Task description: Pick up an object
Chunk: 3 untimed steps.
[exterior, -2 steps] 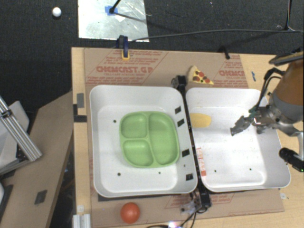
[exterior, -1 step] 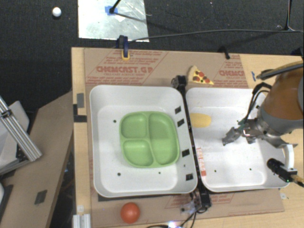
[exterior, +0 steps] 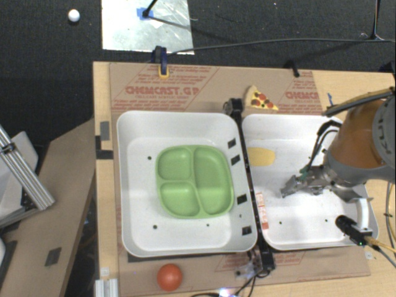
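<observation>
Currently the gripper (exterior: 288,189) hangs low over the middle of the right bin (exterior: 291,237), and whether its fingers are spread or closed cannot be told at this angle. Nearest is the flat yellow piece (exterior: 261,158), lying toward that bin's far left corner, up and left of the fingers, its long axis running across the bin. Reaching it likely means moving toward the divider between the bins.

The desk (exterior: 204,79) is a brown board printed with red lettering; dark floor (exterior: 37,73) surrounds it, far left of the end effector (exterior: 291,187); a shiny silver sheet (exterior: 145,17) lies beyond; an aluminium rail (exterior: 25,178) stands leftmost.
</observation>
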### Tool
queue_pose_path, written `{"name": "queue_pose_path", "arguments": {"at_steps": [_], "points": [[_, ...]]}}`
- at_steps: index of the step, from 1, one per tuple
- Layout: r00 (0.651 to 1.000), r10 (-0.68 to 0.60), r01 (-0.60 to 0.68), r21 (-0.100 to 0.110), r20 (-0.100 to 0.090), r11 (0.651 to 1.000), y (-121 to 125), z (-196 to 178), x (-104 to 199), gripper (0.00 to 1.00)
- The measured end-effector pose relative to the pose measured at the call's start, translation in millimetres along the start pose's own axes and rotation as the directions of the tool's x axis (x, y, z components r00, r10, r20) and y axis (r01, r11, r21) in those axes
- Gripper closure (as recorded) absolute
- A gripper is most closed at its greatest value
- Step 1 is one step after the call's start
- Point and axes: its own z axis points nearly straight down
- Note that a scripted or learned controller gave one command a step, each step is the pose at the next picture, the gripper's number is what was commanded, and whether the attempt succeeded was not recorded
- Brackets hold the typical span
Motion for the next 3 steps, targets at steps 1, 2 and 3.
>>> {"name": "queue_pose_path", "arguments": {"at_steps": [1, 2, 3], "points": [[1.000, 0.000, 0.000, -0.006, 0.002, 1.000, 2, -13, -1, 1.00], [1.000, -0.003, 0.003, -0.011, 0.004, 1.000, 3, -78, -2, 1.00], [1.000, -0.003, 0.003, -0.010, 0.003, 1.000, 4, -132, -2, 1.00]]}}
